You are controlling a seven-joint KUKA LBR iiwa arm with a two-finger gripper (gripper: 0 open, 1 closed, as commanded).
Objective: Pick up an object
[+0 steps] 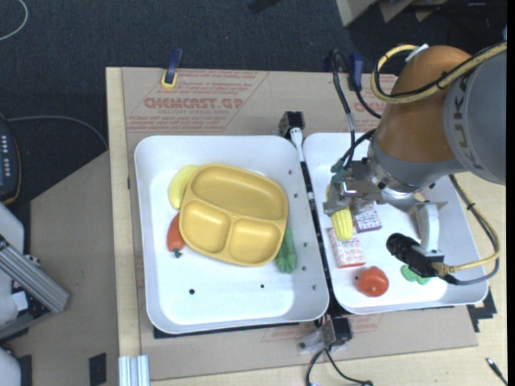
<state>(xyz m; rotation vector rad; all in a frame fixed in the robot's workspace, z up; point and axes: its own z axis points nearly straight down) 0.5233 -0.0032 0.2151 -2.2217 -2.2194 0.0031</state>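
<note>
My gripper (346, 196) hangs over the left part of the right bin (459, 215), under the grey wrist with its orange band. A yellow corn cob (343, 223) sits right at the gripper's tip, touching it or just below it; I cannot tell which. Beside the cob lies a small purple and white card (369, 219). A red and white packet (348, 251) lies just in front of the cob. Nearer the front edge are a red tomato (372, 281) and a green piece (415, 277), partly hidden by the robot's fittings.
The left bin (153, 215) holds a yellow compartment plate (232, 214) lying over a yellow piece (180, 184). An orange-red pepper (175, 236) is at its left and a green vegetable (286, 252) at its right. The bins' shared wall (312, 215) runs just left of the gripper.
</note>
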